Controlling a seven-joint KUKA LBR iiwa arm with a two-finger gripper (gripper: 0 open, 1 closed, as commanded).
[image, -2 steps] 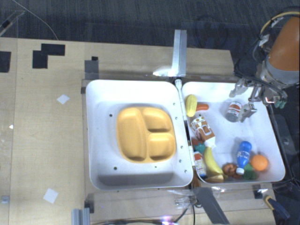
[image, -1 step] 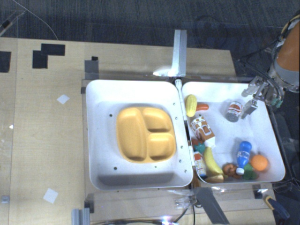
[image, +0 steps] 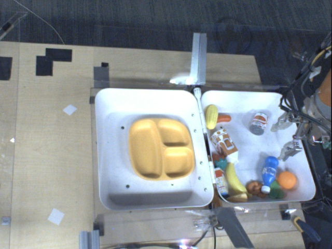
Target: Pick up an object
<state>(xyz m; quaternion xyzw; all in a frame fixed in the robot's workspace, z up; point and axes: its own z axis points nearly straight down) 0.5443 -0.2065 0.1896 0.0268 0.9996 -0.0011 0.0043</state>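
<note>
The right bin (image: 244,100) holds several small items. Along its left side lie a yellow corn cob (image: 211,116), a brown and white carton (image: 224,143) and a banana (image: 234,179). A small can (image: 258,122) sits toward the back. A blue bottle (image: 269,171) and an orange (image: 286,180) rest near the front right. My gripper (image: 287,136) hangs over the bin's right side, open, with nothing between its fingers. One fingertip is just right of the can and the other is just above the blue bottle.
The left bin (image: 111,139) holds a yellow divided tray (image: 160,148). A metal post (image: 198,58) stands behind the seam between the bins. Small brown (image: 253,187) and green (image: 276,192) items crowd the right bin's front edge. Cables (image: 301,82) hang at the arm's side.
</note>
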